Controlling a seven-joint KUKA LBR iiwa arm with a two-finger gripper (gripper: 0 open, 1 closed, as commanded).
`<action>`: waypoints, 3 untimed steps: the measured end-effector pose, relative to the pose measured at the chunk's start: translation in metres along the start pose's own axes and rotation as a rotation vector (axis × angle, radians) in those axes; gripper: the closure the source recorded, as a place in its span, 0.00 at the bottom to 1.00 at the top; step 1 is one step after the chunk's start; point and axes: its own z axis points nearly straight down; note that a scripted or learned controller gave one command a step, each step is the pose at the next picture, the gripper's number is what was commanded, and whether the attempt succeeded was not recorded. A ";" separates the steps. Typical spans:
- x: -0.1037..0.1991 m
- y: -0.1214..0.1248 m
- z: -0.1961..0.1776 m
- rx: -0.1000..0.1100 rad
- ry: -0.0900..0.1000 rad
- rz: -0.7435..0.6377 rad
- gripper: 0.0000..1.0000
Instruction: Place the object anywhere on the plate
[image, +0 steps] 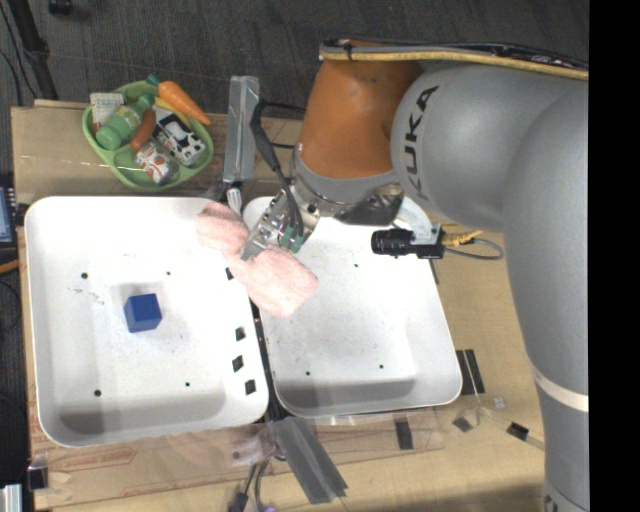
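**Pink object hangs over the bin divide, plate lies just behind**

The pink soft object (262, 262) lies or hangs above the seam between the two bins, its long axis running from far left to near right, one lobe over the left bin's (60, 300) far right corner and the fatter lobe over the right bin's (400, 340) left part. The jaws (272, 236) sit at its middle; whether they actually pinch it, and whether they stand open or closed, cannot be told, since the wrist hides them. The white plate (262, 208) shows as a pale curved edge just beyond the object, at the far left of the right bin, mostly covered by the arm.

Judging from this, the step in hand looks like the carry or the release near the plate. The next move calls for shifting a little farther away so the object's bulk rests on the plate, not on the bin rim.

A blue cube (143, 311) sits in the left bin; a green bowl of toy food (147, 133) stands on the tabletop beyond.
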 end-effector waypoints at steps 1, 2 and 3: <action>0.038 0.042 0.006 -0.001 -0.002 -0.403 1.00; 0.074 0.078 -0.006 -0.002 -0.005 -0.606 1.00; 0.113 0.112 -0.003 -0.001 -0.003 -0.612 1.00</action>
